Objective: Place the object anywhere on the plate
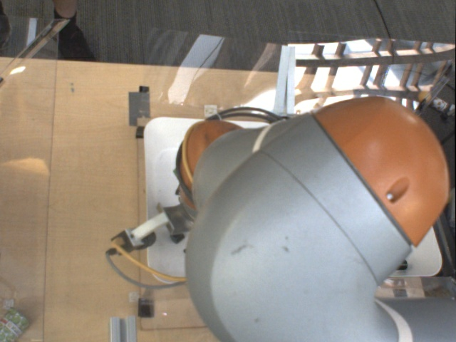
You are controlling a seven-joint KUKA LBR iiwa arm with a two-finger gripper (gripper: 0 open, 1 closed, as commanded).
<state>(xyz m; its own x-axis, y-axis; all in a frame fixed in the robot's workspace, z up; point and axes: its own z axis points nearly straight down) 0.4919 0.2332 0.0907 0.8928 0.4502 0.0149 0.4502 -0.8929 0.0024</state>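
Looming arm [299, 241] over white bin [160, 191]

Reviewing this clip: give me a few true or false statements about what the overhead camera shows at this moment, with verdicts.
1. The arm covers most of the white bin. True.
2. The arm's casing is blue and green. False: it is grey with orange sections.
3. The bin sits on a light wooden bench. True.
4. The plate lies in plain sight with the object resting on it. False: neither can be made out; the arm blocks the bin's interior.
5. A grey and yellow cable loops past the bin's left edge. True.
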